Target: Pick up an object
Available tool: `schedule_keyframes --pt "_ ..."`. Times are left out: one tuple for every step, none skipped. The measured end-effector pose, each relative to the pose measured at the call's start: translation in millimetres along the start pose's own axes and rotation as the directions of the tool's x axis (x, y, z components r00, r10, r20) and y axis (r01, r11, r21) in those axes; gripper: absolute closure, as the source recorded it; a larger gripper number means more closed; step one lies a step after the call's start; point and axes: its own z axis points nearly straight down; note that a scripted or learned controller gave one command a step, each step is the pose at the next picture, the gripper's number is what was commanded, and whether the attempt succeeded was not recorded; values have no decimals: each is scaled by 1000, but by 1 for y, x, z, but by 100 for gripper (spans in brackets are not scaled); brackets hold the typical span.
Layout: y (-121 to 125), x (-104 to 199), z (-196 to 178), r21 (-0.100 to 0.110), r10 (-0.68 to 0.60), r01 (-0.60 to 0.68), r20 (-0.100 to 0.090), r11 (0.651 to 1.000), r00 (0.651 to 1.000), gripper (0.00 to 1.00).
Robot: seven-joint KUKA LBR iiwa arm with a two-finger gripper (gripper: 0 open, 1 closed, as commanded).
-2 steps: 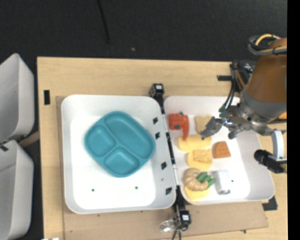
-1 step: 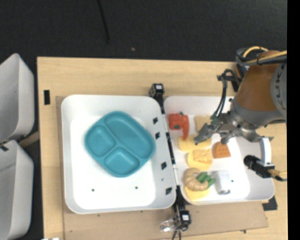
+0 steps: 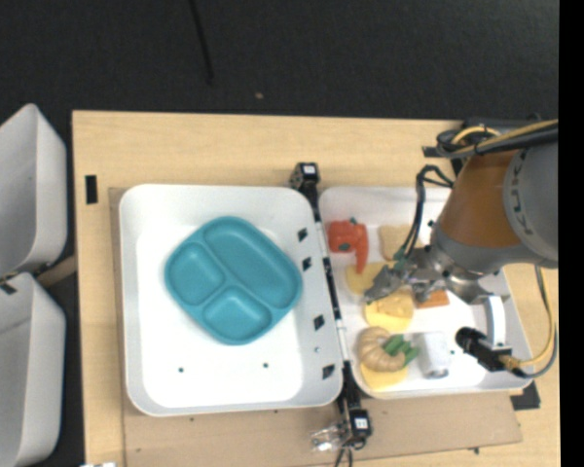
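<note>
Your gripper (image 3: 397, 278) sits low in the right bin (image 3: 362, 200), at centre-right of the frame, down among a tight cluster of toy foods. You cannot tell from this slant how it is set, or whether anything is caught in it. The nearest candidates are the yellow wedge (image 3: 389, 309) just below it, an orange piece (image 3: 434, 300) just to its right, and a pale yellow piece (image 3: 360, 278) to its left; the red piece (image 3: 346, 235) lies above and left, apart from the others.

Your main risk is crowding. With pieces this close, you could nudge the neighbours instead of closing on one, or clip two at once and drop both on the lift. The wedge's sloped faces look likely to squirt out of a pinch. The tan lump (image 3: 375, 348) and the green bit (image 3: 397, 346) near the bottom of the bin could get shoved too. The arm (image 3: 482, 212) hides much of the bin's right half, so you would not see a miss there. The left bin (image 3: 136, 290) holds a teal tray (image 3: 232, 278), well clear of trouble.
</note>
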Motion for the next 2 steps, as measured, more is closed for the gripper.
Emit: schedule_keyframes --pt "0 -1 21 -4 2 -2 1 1000 1000 0" --pt "1 -2 11 -6 8 -8 0 1000 1000 100"
